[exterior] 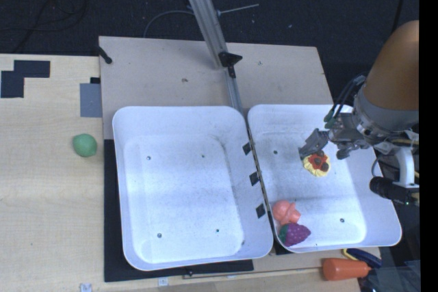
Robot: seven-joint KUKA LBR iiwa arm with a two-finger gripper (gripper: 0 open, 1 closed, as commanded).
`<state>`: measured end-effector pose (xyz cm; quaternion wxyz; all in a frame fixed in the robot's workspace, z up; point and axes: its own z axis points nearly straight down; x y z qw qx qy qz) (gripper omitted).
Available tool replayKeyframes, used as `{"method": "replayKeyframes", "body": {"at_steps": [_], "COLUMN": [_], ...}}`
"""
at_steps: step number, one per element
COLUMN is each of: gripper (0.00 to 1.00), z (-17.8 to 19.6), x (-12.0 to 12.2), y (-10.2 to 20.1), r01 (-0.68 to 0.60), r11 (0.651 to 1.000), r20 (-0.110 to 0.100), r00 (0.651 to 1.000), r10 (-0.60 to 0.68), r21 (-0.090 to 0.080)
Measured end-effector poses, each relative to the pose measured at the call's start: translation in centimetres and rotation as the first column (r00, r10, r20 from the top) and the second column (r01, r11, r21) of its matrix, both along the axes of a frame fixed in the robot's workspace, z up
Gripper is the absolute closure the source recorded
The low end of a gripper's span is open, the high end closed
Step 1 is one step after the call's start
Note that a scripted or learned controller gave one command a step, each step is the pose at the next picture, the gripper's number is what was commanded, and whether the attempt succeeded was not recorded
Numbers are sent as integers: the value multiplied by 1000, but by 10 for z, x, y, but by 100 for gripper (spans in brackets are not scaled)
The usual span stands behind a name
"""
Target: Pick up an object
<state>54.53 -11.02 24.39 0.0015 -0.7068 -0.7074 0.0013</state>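
My gripper hangs over the middle of the right bin, its two dark fingers spread open. A small yellow and red toy lies on the bin floor just under the left finger; it is not clamped between the fingers. Near the bin's front left corner sit a pink-orange toy and, touching it, a purple grape bunch.
The left bin lies beside the right one, with black clips along the shared wall. A green ball rests on the bench at the left. An orange object lies in front of the right bin. A metal post rises behind the bins.
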Motion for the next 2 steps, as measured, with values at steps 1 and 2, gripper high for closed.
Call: {"method": "replayKeyframes", "body": {"at_steps": [1, 2], "gripper": [0, 0], "z": [-49, -92], "x": [8, 4], "y": [4, 6], "r01": [0, 0], "r11": [1000, 1000], "r20": [-1, 0], "r00": [1000, 1000], "r10": [0, 0], "r21": [0, 0]}}
